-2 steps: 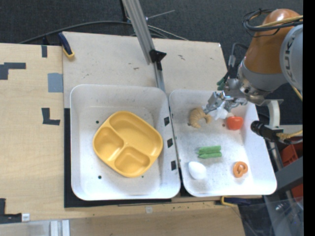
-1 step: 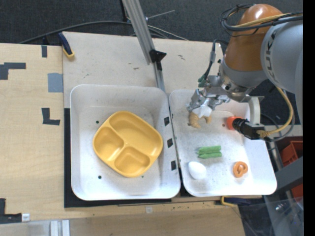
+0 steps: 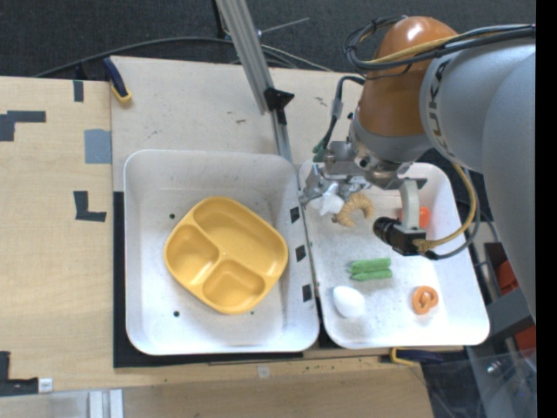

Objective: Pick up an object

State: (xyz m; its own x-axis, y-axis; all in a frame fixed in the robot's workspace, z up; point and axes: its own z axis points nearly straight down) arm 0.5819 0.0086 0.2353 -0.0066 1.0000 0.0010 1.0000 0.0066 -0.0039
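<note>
Fingers: state impossible to tell, hidden under wrist; gripper [image 3: 335, 194] low in right bin [image 3: 461, 320], beside croissant [image 3: 352, 209] near left wall. Probably lined up for croissant. Green pod [image 3: 371, 270], egg [image 3: 349, 301], pretzel [image 3: 425, 299] lying apart nearer front.

Pale wooden bench [image 3: 52, 233], left white bin [image 3: 144, 320] and right white bin [image 3: 461, 316] side by side on it

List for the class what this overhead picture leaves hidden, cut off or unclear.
- Gripper, camera view: the grey arm's wrist covers its fingers, so open or shut is unclear.
- Tan croissant-shaped toy: its top end is tucked under the wrist.
- Small orange-red object: partly behind a white post, too small to identify.
- Right white bin: far corner under the arm.
</note>
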